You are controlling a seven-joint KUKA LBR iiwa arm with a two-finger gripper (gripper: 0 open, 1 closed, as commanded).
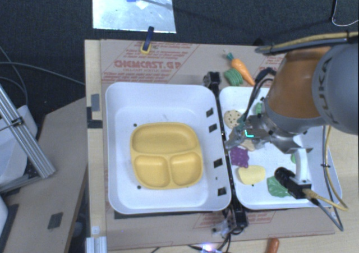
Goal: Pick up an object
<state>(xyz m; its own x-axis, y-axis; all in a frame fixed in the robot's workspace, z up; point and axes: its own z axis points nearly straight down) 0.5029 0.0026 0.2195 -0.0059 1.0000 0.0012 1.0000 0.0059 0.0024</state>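
Camera view, single frame. My arm (305, 86) reaches in from the right and covers much of the right bin (259, 194). My gripper (245, 134) sits low over the left half of that bin, close to the divider between the two bins. Whether it is spread or pressed together I cannot tell, as my own wrist blocks the sight line; I see nothing clearly pinched. Candidate objects, all in the right bin: round cookie (231, 117) on the floor just beyond the gripper toward the bin's far wall; purple piece (240, 156) just beside the gripper on the near side, contact not resolvable; yellow piece (251, 175) near the purple one, closer to the near wall, apart from the gripper; green piece (275, 186) to the right of the yellow one, partly hidden by my hardware. Left bin (120, 100) holds a yellow tray (166, 153) with three compartments, lying flat and roughly centred. Outside the bins, a carrot (242, 67) lies on the cardboard sheet (168, 64) past the right bin's far wall, well apart from the gripper.
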